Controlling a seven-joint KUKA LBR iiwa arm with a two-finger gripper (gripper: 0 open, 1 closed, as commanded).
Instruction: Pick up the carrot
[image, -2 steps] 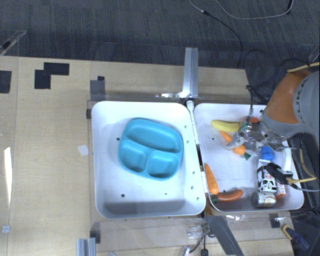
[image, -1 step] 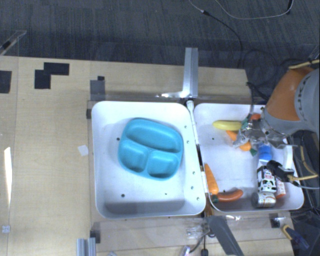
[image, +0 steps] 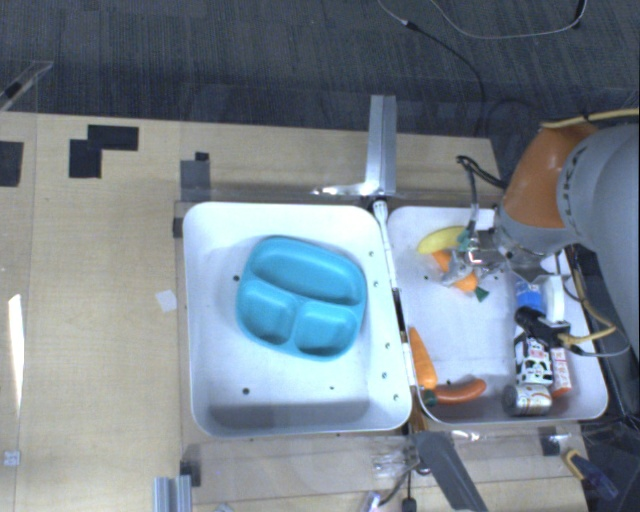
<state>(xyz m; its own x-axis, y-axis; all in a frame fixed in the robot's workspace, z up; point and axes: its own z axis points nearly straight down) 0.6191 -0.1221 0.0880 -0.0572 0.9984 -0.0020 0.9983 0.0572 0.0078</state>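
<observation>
Arm low over the right bin's far end; carrot lies at the near left corner.

The tool (image: 470, 262) sits among a banana (image: 440, 240) and small orange pieces (image: 465, 282) near the far wall of the right bin (image: 500, 340); whether it is open or closed cannot be told. The carrot (image: 422, 358) lies along that bin's left wall, well apart from the tool, just beside a sausage (image: 460, 391). A bottle (image: 535, 375) lies by the right wall. The left bin (image: 215, 300) holds a blue divided plate (image: 298, 295).
</observation>
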